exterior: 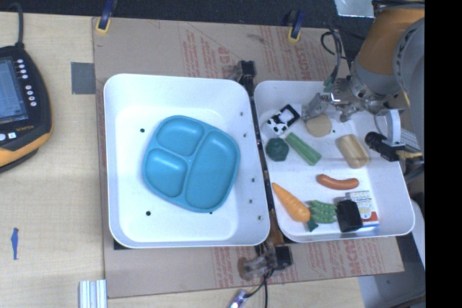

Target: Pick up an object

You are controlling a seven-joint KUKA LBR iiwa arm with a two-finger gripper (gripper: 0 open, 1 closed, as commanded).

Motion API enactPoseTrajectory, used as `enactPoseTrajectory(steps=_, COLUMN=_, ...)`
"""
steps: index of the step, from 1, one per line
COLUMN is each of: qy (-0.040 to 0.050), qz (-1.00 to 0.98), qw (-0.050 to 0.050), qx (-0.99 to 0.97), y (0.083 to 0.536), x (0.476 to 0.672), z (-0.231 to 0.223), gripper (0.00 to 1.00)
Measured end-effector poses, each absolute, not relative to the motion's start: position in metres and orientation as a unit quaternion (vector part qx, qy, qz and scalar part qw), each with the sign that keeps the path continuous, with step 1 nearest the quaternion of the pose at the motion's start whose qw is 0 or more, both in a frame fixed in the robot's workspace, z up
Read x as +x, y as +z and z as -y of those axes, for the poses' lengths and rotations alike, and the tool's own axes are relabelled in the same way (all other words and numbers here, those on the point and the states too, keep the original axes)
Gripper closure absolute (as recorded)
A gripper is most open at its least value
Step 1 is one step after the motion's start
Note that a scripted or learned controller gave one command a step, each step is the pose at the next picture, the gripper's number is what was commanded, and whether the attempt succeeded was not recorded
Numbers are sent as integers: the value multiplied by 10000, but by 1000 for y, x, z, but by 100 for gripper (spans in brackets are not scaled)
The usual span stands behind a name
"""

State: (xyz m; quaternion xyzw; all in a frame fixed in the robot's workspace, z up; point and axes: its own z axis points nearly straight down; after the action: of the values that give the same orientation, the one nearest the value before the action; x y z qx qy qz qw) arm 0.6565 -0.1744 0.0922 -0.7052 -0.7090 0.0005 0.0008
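Observation:
The right bin (393,187) holds several small toys. At its back sits a beige round piece (318,126), with a black-and-white block (280,122) to its left. A beige cylinder (353,151), a dark green ball (276,149) and a green stick (303,149) lie mid-bin. Toward the front are a red sausage (336,182), an orange carrot (290,203), a green leafy piece (323,213) and a black block (348,216) on a small printed box (366,207). My gripper (332,106) hangs low over the bin's back edge, just behind the beige round piece.
The left bin (123,155) carries a blue divided plate (191,163). A teach pendant (18,104) lies on the bench at far left. Clamps (292,23) pin the cardboard at the back. The grey arm with its orange band (386,36) fills the right rear.

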Motion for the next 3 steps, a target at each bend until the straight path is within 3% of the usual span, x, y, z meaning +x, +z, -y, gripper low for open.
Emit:
enactPoseTrajectory(steps=1, qy=18, qz=7089, qw=17, qx=-7054, y=99, x=561, z=126, gripper=0)
enactPoseTrajectory(steps=2, qy=64, qz=7092, qw=41, qx=-7050, y=91, x=650, z=148, gripper=0)
enactPoseTrajectory(steps=3, qy=17, qz=7085, qw=13, qx=-7057, y=121, x=528, z=164, gripper=0)
